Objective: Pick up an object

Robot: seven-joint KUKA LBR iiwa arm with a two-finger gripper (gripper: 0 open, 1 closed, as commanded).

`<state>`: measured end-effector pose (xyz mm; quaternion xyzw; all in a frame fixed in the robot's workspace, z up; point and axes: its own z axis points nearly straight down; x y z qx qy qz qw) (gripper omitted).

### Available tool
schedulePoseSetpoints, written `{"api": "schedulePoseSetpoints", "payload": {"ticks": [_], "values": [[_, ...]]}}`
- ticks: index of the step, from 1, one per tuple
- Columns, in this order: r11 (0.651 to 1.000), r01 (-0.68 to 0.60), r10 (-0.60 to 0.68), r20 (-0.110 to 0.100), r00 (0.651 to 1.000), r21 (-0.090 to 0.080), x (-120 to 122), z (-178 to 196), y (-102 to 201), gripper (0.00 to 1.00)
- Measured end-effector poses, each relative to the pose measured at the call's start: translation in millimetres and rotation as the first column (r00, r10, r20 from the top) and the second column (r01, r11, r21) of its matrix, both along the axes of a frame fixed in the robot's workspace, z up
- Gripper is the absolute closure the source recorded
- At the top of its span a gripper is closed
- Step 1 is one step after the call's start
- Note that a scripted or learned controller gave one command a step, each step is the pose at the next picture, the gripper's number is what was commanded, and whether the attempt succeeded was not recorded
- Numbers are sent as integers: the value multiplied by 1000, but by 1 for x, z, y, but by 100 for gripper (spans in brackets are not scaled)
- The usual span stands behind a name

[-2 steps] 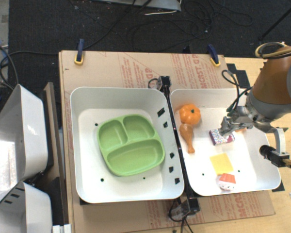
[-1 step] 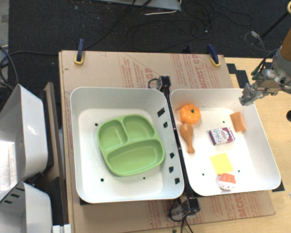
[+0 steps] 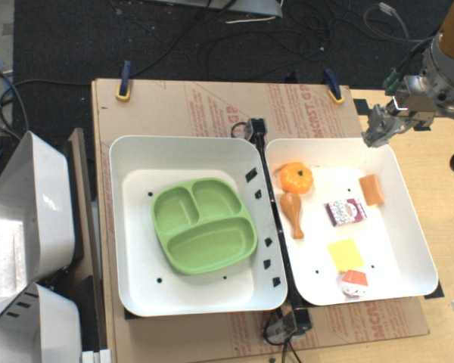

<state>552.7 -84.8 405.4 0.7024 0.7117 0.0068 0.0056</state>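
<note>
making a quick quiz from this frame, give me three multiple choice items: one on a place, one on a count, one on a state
1. Where does the green divided plate lie?
A. left bin
B. right bin
C. on the bench outside the bins

2. How many objects lie in the right bin?
A. three
B. six
C. nine

3. Where is the gripper?
A. above the right bin's far right corner
B. pressed on the plate
C. over the left bin

Answers: 1 A, the plate sits in the left bin. 2 B, pumpkin, drumstick, orange block, small carton, yellow block, red-and-white item. 3 A, it hangs at that corner.
</note>
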Motion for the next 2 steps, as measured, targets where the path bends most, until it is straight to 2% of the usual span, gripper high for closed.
{"api": "schedulePoseSetpoints", "payload": {"ticks": [1,2], "values": [[1000,-2,2,-13,1000,2,-65,34,108,100],[1000,1,-1,-11,1000,1,-75,85,182,100]]}}
